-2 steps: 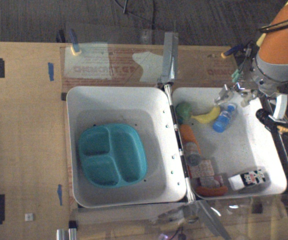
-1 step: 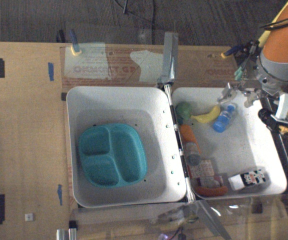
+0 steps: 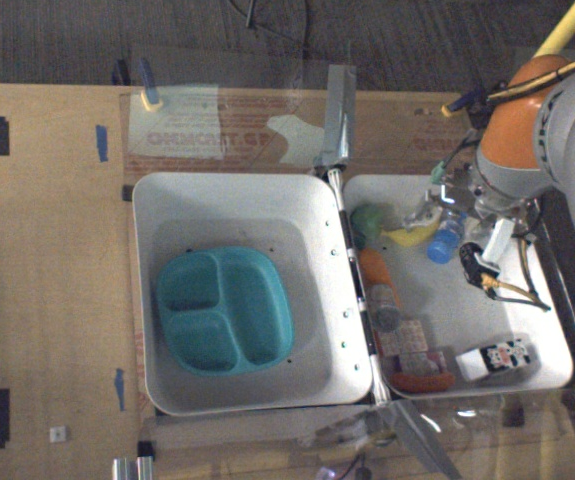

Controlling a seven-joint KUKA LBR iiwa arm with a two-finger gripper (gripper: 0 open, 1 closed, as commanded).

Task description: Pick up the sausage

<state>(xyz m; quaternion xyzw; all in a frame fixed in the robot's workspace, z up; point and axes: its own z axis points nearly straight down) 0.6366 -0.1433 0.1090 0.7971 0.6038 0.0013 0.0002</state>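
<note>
A teal divided plate [image 3: 225, 309] lies in the left bin [image 3: 167, 203]. In the right bin [image 3: 552, 363] sit a green ball [image 3: 369, 221], a banana [image 3: 412, 235], a blue bottle [image 3: 444, 242], an orange carrot [image 3: 376, 271] and a small cow-patterned carton [image 3: 495, 358].

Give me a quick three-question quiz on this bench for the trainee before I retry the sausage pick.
1. True or false: the teal divided plate lies in the left bin.
2. The sausage lies at which part of the right bin? A) near edge B) far edge C) centre
3. Which is closer to the gripper: the sausage or the blue bottle?

Key: 1 true; 2 A; 3 the blue bottle.
</note>
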